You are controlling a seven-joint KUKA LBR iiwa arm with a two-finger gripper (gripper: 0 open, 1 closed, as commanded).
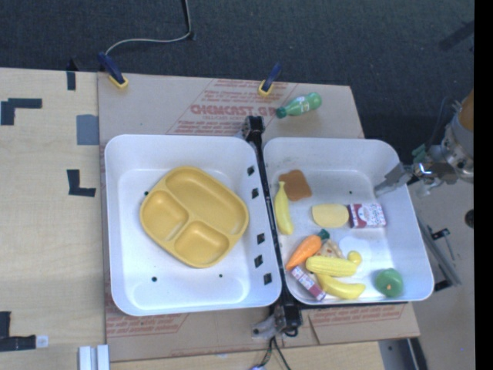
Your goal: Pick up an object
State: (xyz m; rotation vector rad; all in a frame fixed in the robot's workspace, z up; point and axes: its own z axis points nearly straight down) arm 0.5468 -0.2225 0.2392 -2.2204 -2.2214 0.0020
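The right bin holds several toy foods: a brown toast, a yellow banana, a pale yellow oval piece, a red and white packet, an orange carrot, a corn cob and a green pepper. My gripper hangs over the right bin's right rim, up and to the right of the red and white packet. It touches none of the foods and nothing hangs from it.
A yellow divided plate lies in the left bin. A green bottle lies on the cardboard behind the right bin. Two clamps hold the cardboard's far edge. A black divider clip sits between the bins.
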